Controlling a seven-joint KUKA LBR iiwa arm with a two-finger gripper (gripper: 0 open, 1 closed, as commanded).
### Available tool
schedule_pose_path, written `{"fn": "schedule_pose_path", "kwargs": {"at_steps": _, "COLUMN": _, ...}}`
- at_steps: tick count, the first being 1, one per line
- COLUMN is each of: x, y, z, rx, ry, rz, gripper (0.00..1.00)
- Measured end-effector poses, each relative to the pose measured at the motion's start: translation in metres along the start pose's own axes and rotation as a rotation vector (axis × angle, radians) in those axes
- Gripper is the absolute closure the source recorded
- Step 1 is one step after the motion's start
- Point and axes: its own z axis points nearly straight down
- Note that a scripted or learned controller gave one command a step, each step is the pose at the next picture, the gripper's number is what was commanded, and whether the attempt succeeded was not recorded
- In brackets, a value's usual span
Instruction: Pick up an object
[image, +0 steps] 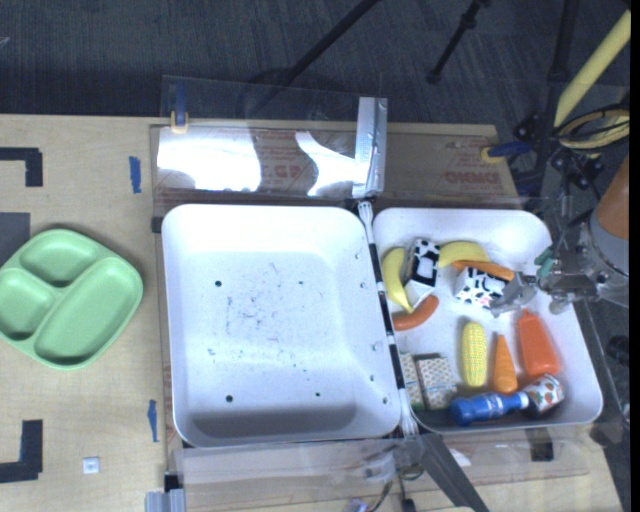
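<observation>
In the camera view we see two white bins side by side on the table (80, 150). The left bin (190, 235) shows only faint marks on its floor. The right bin (585, 395) holds the toys. At its far left lie a yellow banana (396, 275), a black-and-white checkered block (425, 261) and a second banana (458, 252), close together. An orange sausage (415, 313) lies just near of the first banana. A black-and-white spotted toy (478, 287) sits near the middle, with a corn cob (473, 352) and a carrot (503, 365) on its near side. An orange bottle (538, 345) lies to the right of the carrot. Along the near wall we see a patterned packet (434, 380), a blue bottle (488, 406) and a small red-and-white can (546, 395).

The hand (519, 296) reaches in from the right, low over the bin between the spotted toy and the orange bottle. We cannot tell how it stands. A green divided plate (68, 297) rests on the table, well left of the bins.
</observation>
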Motion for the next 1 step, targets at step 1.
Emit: {"fn": "schedule_pose_path", "kwargs": {"at_steps": 1, "x": 0.0117, "y": -0.0189, "z": 0.0771, "rx": -0.001, "ry": 0.000, "rz": -0.205, "gripper": 0.00}}
